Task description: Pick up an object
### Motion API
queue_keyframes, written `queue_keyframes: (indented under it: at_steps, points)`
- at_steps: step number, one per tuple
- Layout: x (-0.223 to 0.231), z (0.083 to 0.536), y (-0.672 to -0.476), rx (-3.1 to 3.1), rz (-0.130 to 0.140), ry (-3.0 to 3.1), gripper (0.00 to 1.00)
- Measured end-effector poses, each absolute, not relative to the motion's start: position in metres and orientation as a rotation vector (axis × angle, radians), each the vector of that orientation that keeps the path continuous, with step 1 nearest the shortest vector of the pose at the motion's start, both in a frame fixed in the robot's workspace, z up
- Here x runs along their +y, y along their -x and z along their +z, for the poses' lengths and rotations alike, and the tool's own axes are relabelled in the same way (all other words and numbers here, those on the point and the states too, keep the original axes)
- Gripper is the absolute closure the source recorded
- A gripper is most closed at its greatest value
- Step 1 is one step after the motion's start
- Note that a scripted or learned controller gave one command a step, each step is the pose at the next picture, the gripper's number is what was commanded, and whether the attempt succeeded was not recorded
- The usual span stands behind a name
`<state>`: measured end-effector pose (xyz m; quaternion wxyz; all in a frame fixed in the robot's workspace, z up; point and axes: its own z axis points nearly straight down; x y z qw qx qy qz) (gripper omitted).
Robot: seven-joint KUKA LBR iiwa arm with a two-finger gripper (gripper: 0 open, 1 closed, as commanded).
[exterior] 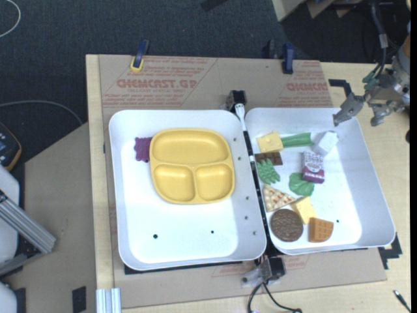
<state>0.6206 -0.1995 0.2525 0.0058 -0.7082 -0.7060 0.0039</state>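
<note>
While the arm reached in from the right, the gripper point(359, 108) was recorded above the upper right rim of the right bin point(371, 175), near the far corner. Its two fingers point(343, 113) were seen spread apart, with nothing between them; the claw was therefore noted as released and holding nothing.

All candidate objects were observed lying in the right bin, mostly along its left half. A yellow cheese wedge point(269, 141) was noted at the upper left, touching a green stick-shaped piece point(297, 138) that extended to its right. A small white object point(325, 141) was logged just beside the end of that piece, the nearest item to the gripper but apart from it. A brown bar point(268, 158) was found below the wedge, and a leafy green piece point(267, 172) below that. A small purple-and-white packet point(313, 166) was seen near the bin's middle, with a green rounded piece point(300, 184) touching its lower edge. A pizza slice point(276, 197), a yellow block point(303, 209), a round brown cookie point(287, 225) and an orange waffle-like piece point(320, 229) were noted clustered at the near end.

In the left bin point(124, 194) a yellow divided tray point(192, 165) was recorded, with a purple item point(141, 149) touching its left edge.
</note>
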Motion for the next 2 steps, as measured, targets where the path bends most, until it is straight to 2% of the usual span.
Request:
queue_keyframes:
  at_steps: [1, 2]
  points:
    - [-0.198, 0.261, -0.622, -2.221, 0.001, 2.221, 0.0]
    - [-0.198, 0.221, -0.62, -2.221, 0.002, 2.221, 0.0]
